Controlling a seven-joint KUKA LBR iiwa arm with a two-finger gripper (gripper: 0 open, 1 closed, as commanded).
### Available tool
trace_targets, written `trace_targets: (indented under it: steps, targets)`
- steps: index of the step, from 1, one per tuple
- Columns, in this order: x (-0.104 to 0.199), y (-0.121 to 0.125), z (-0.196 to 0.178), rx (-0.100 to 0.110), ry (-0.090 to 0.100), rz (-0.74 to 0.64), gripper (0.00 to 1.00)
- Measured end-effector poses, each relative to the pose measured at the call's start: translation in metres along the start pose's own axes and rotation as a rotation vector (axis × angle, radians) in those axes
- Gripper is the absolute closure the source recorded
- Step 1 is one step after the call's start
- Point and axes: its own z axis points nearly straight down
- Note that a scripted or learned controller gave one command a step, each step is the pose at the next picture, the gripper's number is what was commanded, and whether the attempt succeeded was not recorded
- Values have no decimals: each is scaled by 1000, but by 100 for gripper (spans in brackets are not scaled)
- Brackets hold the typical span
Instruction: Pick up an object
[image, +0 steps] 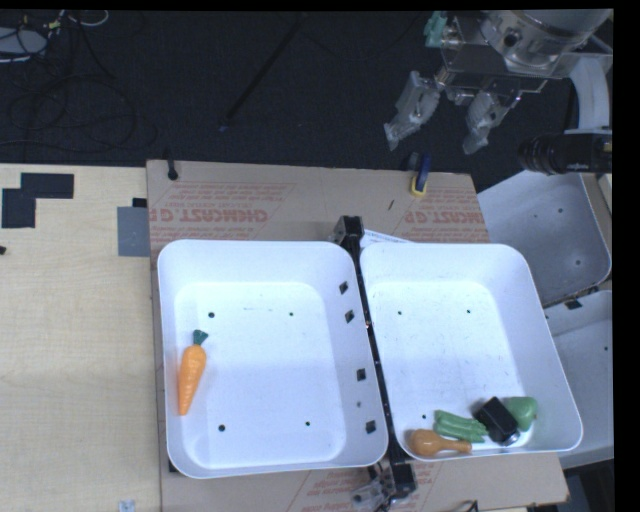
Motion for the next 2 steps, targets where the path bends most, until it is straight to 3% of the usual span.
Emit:
trace_targets:
  steps: [1, 2]
  targets:
    - [-103, 37, 55, 15, -6, 21, 0]
    - [-67, -12, -7, 5, -2, 9, 0]
